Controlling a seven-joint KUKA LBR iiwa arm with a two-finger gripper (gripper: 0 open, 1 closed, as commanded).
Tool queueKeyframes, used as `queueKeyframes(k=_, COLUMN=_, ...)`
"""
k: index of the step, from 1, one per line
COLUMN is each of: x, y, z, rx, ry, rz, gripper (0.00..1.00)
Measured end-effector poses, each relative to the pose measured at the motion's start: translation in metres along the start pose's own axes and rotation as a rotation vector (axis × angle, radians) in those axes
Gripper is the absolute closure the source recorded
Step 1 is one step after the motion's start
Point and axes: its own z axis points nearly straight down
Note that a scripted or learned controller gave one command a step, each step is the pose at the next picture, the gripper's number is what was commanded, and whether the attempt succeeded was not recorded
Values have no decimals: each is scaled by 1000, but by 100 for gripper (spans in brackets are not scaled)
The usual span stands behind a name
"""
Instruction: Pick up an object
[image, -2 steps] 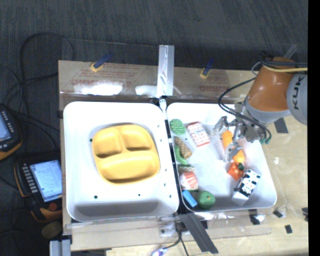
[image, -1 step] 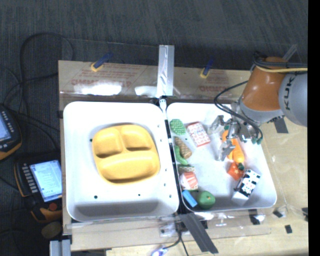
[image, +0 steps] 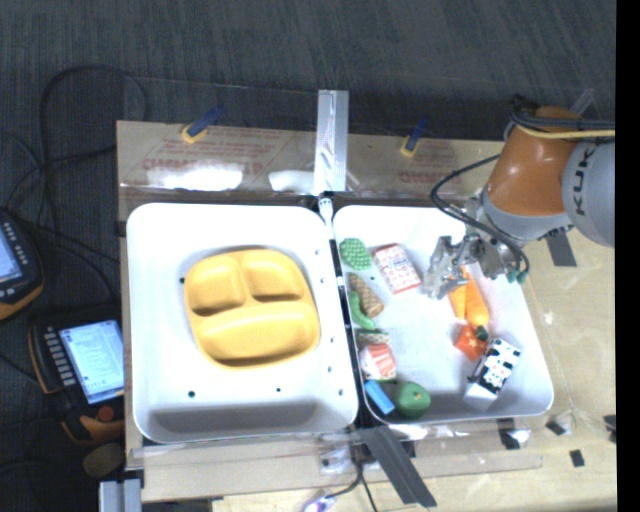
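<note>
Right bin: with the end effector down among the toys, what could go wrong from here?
1. The end effector sits right beside the orange carrot-like toy, so it may nudge it aside instead of gripping.
2. The black-and-white toy lies close behind the carrot and could get pushed against the bin wall.

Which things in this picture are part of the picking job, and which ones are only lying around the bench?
Part of the job:
- claw above the right bin
- orange toy, next to the claw
- black-and-white block
- green ball
- red-and-white packet

Only lying around:
- yellow divided tray in the left bin
- handheld screen left of the bench
- two clips on the back board
</note>
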Motion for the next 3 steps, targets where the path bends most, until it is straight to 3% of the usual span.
queueKeyframes(k=1, x=-39, y=36, z=-99, rx=-5, ry=12, rz=84, gripper=100)
queueKeyframes(k=2, x=-39, y=36, z=-98, rx=-5, ry=13, rz=84, gripper=0)
queueKeyframes(k=3, x=-8, y=25, z=6, rx=-4, ry=12, rz=145, gripper=0)
